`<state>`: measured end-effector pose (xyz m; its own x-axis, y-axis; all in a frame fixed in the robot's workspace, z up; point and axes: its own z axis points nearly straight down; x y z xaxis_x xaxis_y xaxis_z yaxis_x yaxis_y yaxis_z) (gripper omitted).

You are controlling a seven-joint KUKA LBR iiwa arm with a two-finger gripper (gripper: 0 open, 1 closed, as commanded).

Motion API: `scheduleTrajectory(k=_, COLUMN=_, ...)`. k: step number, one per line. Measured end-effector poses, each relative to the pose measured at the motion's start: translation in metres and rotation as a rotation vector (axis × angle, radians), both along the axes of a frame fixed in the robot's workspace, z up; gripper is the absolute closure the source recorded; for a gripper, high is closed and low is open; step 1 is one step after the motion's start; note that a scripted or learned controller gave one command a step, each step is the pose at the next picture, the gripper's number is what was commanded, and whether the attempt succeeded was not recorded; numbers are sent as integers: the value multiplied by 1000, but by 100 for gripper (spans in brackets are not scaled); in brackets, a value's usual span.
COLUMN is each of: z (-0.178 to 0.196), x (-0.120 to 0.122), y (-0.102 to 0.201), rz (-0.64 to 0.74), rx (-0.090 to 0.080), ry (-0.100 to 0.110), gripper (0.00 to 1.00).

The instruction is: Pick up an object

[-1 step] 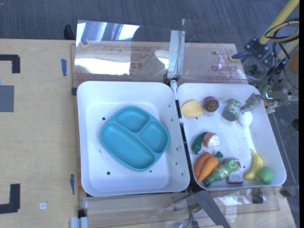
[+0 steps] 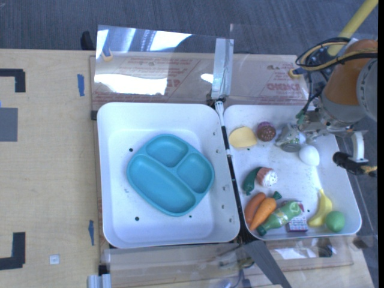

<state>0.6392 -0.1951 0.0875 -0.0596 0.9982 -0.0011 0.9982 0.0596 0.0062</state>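
The right bin (image 2: 348,185) holds several toy foods. A yellow piece (image 2: 242,137) and a dark red round piece (image 2: 266,131) lie at its back left. A white egg (image 2: 309,156) rests toward the back right. My gripper (image 2: 292,138) is low over the bin's back, between the dark red piece and the egg, just left of the egg. Nearer the front are a red-and-white piece with green leaves (image 2: 262,177), two orange carrots (image 2: 261,209), a green bottle (image 2: 283,215), a yellow banana (image 2: 323,207) and a green lime (image 2: 335,221).
The left bin (image 2: 114,125) carries a blue divided plate (image 2: 170,174). A clear plastic wall (image 2: 223,71) stands behind both bins. The grey arm with its orange band (image 2: 347,83) and cables comes in from the upper right, over the right bin's back corner.
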Motion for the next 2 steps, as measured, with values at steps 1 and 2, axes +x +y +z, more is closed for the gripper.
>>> scheduleTrajectory(k=1, z=12, x=1, y=-1, rz=2, rx=-3, ry=-4, gripper=100)
scheduleTrajectory(k=2, z=123, x=32, y=82, rz=-53, rx=1, ry=-9, gripper=100)
